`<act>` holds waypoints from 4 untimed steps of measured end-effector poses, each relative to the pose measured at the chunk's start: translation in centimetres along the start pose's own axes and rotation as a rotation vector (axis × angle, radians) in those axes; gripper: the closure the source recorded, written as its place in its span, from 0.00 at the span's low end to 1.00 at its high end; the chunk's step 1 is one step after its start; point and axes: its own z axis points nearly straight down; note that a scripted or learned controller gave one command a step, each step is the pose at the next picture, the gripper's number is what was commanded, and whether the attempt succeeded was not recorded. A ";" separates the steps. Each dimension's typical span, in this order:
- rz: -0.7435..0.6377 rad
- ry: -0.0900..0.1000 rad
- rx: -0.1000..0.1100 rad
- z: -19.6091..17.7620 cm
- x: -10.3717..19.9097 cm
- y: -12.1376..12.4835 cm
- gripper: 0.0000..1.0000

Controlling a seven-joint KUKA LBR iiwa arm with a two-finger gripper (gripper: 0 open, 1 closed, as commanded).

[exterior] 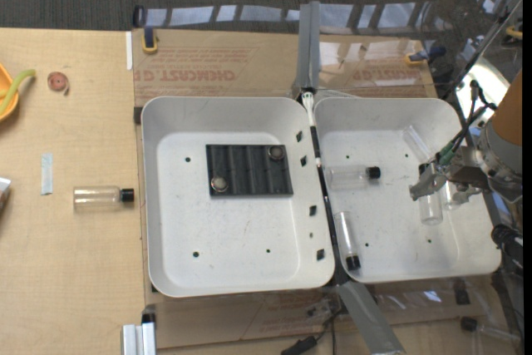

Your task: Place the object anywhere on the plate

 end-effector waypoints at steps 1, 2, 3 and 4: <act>0.165 -0.001 -0.003 -6.7 1.8 9.2 1.00; 0.154 -0.001 0.002 3.2 8.0 0.6 1.00; 0.156 -0.002 -0.003 -4.0 8.7 13.5 1.00; 0.220 -0.002 -0.003 -18.7 2.5 17.9 1.00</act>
